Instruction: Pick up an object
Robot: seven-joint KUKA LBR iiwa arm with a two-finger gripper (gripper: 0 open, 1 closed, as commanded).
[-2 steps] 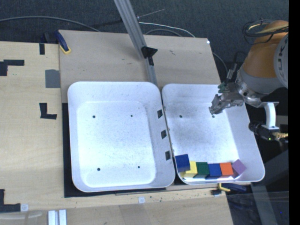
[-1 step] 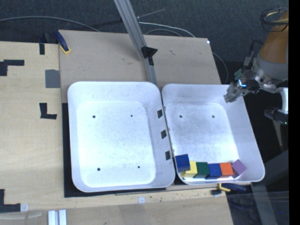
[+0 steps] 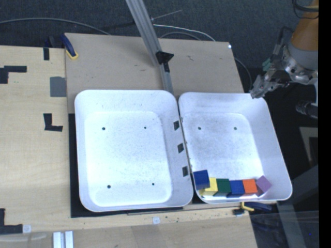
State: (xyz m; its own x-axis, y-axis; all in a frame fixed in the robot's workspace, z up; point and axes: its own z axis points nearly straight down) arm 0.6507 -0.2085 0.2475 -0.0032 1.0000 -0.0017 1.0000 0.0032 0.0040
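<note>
The tool [image 3: 257,90] hangs at the far right corner of the right bin [image 3: 227,101], just over its rim, with the arm [image 3: 305,35] reaching in from the right. It is small and dark here, so I cannot tell whether it is released or clenched, and nothing can be made out in it.

The blocks [image 3: 230,186] lie well apart from it, in a tight row along the near wall of the right bin: a blue block [image 3: 201,178] at the left end with a yellow block [image 3: 210,186] just below it, then a green block [image 3: 223,185], another blue one, an orange block [image 3: 249,186] and a purple block [image 3: 263,183] at the right end. They look like small plain cubes, touching or nearly touching each other and pressed close to the wall.

That packing is the main risk. A descent onto the row would likely leave no room for the tool beside any one cube, so it could land on top of a neighbour or push the row along instead of closing around one. The sloped bin wall just behind them may also block the tool or tip a cube out of a weak grip. The end cubes, purple or the upper blue, look like the easiest targets. The left bin [image 3: 88,138] offers nothing to pick
</note>
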